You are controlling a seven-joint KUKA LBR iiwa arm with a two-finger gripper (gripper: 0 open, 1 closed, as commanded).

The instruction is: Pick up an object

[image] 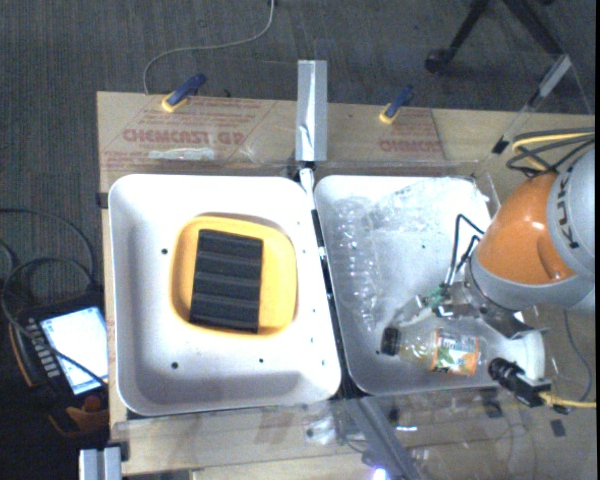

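In the right bin (380, 378), a clear plastic bottle (435, 349) with an orange label and a black cap lies on its side near the front right. My gripper (444, 305) hangs just above the bottle's upper side, under the grey wrist and orange band (515, 238). The arm hides much of the gripper. In the left bin (140, 368) lies a yellow block (236, 274) with a black ridged top.
A clear, crumpled plastic item (365, 233) lies in the back left part of the right bin. A raised rim (320, 268) divides the two bins. Blue-handled clamps (183, 91) and a metal post (311, 108) stand on the cardboard behind the bins.
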